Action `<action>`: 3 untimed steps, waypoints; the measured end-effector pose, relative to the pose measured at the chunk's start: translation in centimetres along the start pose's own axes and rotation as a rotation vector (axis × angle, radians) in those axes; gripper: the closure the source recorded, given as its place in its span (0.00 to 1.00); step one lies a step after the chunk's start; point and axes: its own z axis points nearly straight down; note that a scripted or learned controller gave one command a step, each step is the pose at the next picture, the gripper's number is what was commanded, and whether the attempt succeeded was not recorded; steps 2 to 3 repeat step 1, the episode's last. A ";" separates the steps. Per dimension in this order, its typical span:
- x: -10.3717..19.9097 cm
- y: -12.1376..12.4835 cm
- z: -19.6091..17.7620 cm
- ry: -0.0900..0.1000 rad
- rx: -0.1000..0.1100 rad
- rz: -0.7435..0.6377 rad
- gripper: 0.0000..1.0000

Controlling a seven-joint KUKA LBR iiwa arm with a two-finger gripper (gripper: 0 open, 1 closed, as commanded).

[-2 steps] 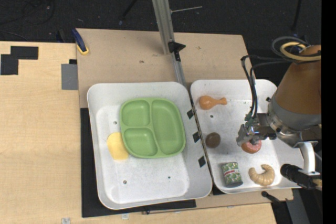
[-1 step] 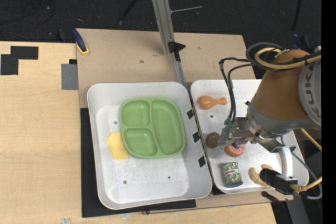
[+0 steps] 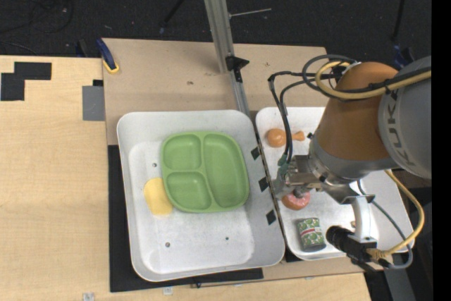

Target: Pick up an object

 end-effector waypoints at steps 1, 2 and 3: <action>5.5 -0.4 1.0 -0.001 0.004 0.001 1.00; 5.5 -0.4 1.0 -0.001 0.004 0.001 1.00; 5.5 -0.4 1.0 -0.001 0.004 0.001 1.00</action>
